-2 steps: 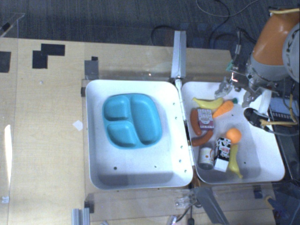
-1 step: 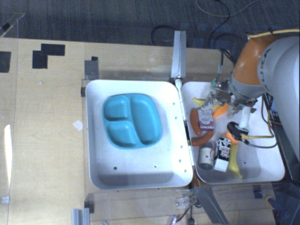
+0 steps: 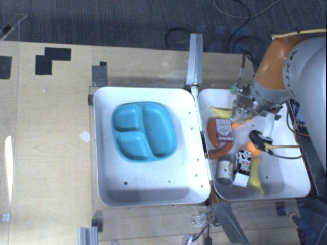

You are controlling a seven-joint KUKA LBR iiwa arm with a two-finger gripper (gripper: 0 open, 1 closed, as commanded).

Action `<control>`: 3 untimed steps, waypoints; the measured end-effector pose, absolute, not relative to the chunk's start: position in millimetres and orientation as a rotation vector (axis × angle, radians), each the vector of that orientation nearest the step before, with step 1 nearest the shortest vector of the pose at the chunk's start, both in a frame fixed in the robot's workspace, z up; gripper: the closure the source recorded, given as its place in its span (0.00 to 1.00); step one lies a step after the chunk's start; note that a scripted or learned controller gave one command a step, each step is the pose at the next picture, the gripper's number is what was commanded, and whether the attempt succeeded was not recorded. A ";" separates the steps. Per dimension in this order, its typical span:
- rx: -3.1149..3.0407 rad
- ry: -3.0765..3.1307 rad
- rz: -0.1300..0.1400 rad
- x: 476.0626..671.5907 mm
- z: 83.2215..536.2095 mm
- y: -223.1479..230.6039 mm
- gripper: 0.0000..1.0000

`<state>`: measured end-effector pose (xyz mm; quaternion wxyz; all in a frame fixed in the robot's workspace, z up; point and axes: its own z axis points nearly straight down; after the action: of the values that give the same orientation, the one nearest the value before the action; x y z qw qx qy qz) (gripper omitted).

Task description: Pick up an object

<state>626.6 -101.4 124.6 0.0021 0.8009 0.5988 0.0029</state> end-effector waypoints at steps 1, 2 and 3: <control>2.546 1.834 0.007 622.6 307.3 -20.6 1.00; 2.577 1.791 0.006 643.5 317.5 -14.7 1.00; 2.631 1.709 0.007 667.5 344.8 -74.3 1.00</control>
<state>667.5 -74.3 344.8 0.0020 0.8386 0.5447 0.0021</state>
